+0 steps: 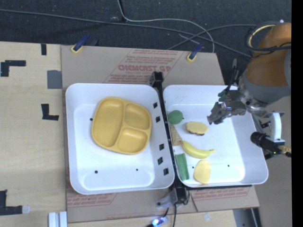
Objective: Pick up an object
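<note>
sandwich (196, 127) lies near banana (196, 150) and green ball (175, 117); fingers' (216, 117) state unclear.

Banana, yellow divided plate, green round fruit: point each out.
banana (197, 150), camera view, middle of its curve
yellow divided plate (121, 125), camera view, central ridge
green round fruit (175, 117), camera view, its top

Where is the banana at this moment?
The banana lies in the right bin, below the flat beige piece and above the yellow oval piece.
</note>
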{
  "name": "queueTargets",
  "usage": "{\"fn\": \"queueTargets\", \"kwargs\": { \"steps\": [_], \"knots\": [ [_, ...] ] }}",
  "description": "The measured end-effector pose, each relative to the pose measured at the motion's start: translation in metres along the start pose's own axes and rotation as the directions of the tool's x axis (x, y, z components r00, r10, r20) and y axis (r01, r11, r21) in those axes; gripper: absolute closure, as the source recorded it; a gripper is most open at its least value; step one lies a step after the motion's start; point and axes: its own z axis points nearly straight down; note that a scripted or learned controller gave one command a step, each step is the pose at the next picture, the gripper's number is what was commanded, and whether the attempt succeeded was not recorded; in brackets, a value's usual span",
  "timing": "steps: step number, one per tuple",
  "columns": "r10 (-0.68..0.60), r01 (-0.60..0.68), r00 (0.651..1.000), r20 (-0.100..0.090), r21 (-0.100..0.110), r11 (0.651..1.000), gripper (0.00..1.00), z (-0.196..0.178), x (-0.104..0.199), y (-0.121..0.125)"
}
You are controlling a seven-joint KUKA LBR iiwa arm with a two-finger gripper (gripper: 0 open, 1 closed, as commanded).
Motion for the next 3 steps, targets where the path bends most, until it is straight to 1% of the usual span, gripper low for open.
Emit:
{"fn": "queueTargets", "kwargs": {
  "steps": [1, 2, 3],
  "knots": [
    [-0.001, 0.001, 1.0, 0.0, 0.001, 1.0, 1.0, 0.005, 0.063, 0.009],
    [0.0, 0.0, 1.0, 0.001, 0.002, 1.0, 1.0, 0.021, 0.12, 0.008],
    [0.001, -0.001, 1.0, 0.001, 0.001, 1.0, 1.0, 0.024, 0.163, 0.012]
  ]
}}
